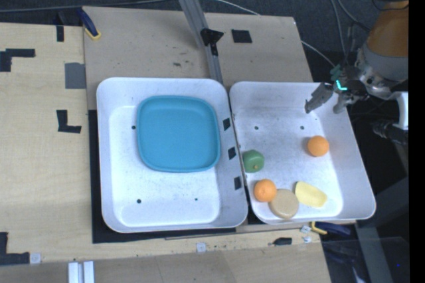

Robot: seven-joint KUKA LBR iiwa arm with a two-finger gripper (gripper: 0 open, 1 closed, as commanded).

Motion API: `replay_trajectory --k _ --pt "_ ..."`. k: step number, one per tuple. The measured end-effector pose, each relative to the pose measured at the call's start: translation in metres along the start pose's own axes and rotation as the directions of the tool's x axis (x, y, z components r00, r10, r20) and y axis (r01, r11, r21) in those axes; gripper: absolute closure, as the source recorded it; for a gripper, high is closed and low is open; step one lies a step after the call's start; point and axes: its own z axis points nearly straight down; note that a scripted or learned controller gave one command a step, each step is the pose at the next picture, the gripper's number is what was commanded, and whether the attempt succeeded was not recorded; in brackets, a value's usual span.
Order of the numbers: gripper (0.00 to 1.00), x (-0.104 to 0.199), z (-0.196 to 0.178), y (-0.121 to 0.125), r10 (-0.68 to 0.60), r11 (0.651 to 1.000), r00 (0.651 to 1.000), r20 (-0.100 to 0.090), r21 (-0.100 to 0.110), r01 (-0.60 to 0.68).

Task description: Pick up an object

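Camera view shows my gripper (327, 99) spread open and empty above the right bin's (279, 99) far edge, so I'd best drop straight over the orange ball (318, 146) lying alone nearer the bin's middle, well clear of its walls.

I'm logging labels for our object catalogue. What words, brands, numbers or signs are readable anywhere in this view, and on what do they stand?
None can be read.
Blue plate: plain, no print.
Green item, two orange balls, yellow piece, tan disc: no markings visible.
Black tape patches on the bench: plain shapes, not letters.
Tool: a teal light, no text.
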Motion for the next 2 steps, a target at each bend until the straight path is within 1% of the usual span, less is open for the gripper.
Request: replay_trajectory --k 1,2 --pt "0.0 0.0 0.0 0.0 0.0 1.0 1.0 0.0 0.0 0.0" --pt "0.0 0.01 0.054 -0.004 0.0 1.0 1.0 -0.001 0.004 0.0"
